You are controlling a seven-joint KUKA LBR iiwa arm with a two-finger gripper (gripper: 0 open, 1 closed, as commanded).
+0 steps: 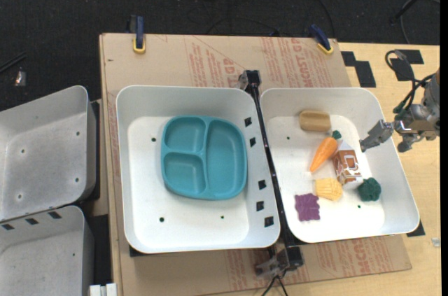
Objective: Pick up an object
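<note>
Scanning left to right: left bin (133, 148) carries a teal divided plate (204, 157), roughly centred; stiff, wide and flat, poor for a two-finger pinch unless taken by the rim, so I'd skip it. Right bin (399, 217) has the real candidates, clustered mid-bin toward its right wall. Purple piece (306, 206) near the front edge looks flat and low, hard to get under. Yellow piece (329, 189) just beside it is lumpy, probably light plastic and slick. Orange carrot (323, 152) lies slanted, tapered, likely hollow toy plastic: light, stiff, slippery; pinch across the thick upper half, not the tip. Tan block (315, 121) sits toward the back edge, apart from the rest, rounded but with parallel sides; looks like the cleanest grasp, across the short axis. Small carton (348, 166) is touching or nearly touching the carrot, light and maybe crushable, so go gently across its flat faces. Dark green broccoli-like piece (369, 189) lies near the right wall, bumpy, little clearance on the wall side. Gripper (381, 134) hangs at the right wall of that bin, above it; can't tell whether the fingers are open or closed, and nothing is visibly between them.
</note>
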